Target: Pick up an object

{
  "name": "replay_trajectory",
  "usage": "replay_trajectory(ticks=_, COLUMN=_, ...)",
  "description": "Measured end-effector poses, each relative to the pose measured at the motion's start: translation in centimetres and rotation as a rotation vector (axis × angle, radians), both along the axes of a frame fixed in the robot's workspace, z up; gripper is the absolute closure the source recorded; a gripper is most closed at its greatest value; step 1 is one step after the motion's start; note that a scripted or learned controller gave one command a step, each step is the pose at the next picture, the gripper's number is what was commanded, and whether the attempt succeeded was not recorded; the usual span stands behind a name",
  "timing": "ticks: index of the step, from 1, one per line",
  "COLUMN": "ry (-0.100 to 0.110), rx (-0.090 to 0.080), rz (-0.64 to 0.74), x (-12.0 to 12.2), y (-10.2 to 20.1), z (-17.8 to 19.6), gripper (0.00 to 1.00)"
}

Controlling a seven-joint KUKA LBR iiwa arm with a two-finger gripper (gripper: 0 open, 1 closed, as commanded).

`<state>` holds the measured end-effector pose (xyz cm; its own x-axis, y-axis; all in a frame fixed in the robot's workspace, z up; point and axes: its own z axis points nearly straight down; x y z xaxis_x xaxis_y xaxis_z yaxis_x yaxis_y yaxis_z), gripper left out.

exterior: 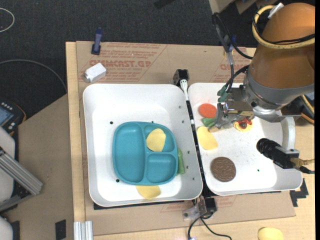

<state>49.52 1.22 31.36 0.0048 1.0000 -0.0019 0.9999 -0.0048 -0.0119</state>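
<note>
gripper (pixel 220 121) hovering low in right bin (pixel 280 181) | finger state: cannot tell | yellow piece (pixel 207 138) lying just below-left of tips, orange-red piece (pixel 207 109) sitting just above-left

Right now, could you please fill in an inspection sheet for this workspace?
Surface: bench bearing left bin and right bin.
Job's things: left bin holds teal tray with a yellow piece in it, another yellow piece below the tray; right bin holds orange piece, yellow chip, brown disc.
Clutter: white block, blue clip.
Gripper: gripper low over right bin, near orange piece; finger state unclear.
Cables: cable on arm.
Surroundings: dark floor.
</note>
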Motion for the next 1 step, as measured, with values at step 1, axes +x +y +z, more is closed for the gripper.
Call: replay_trajectory(ticks=1, ry=-0.011, rx=0.001, rz=0.005, x=5.55, y=0.82, z=-4.15, gripper=1.0)
